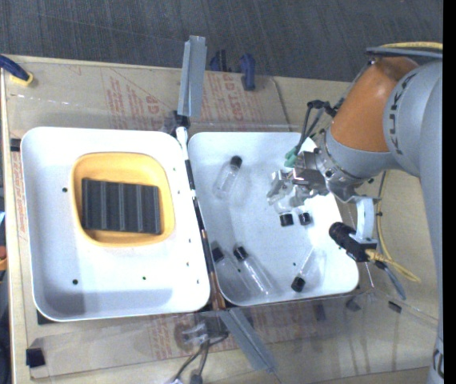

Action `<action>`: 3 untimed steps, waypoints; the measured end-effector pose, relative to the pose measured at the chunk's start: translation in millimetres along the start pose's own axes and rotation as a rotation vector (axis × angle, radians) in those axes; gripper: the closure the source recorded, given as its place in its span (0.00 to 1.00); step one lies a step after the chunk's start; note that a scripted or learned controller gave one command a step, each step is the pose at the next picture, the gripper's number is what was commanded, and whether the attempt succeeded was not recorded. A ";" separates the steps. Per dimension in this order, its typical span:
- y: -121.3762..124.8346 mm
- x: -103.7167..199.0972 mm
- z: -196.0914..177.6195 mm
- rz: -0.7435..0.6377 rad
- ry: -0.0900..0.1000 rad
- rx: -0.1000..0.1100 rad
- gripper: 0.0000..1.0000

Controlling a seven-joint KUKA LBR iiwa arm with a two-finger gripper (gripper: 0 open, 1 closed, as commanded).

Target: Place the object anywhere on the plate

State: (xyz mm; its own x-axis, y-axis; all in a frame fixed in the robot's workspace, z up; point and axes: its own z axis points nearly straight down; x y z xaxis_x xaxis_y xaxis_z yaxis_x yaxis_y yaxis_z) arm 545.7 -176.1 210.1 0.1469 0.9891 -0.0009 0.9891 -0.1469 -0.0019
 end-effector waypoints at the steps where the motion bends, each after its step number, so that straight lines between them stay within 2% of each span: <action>1: 38.0 55.7 3.0 -0.095 0.001 0.001 1.00; 2: 35.7 102.4 -2.6 -0.245 0.001 0.004 1.00; 3: 33.4 162.7 -7.5 -0.221 0.000 0.002 1.00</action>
State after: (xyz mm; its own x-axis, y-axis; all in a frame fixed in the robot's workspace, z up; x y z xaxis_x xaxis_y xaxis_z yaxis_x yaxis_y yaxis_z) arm 602.7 -20.1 217.4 -0.0739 0.9973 -0.0005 0.9973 0.0739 -0.0044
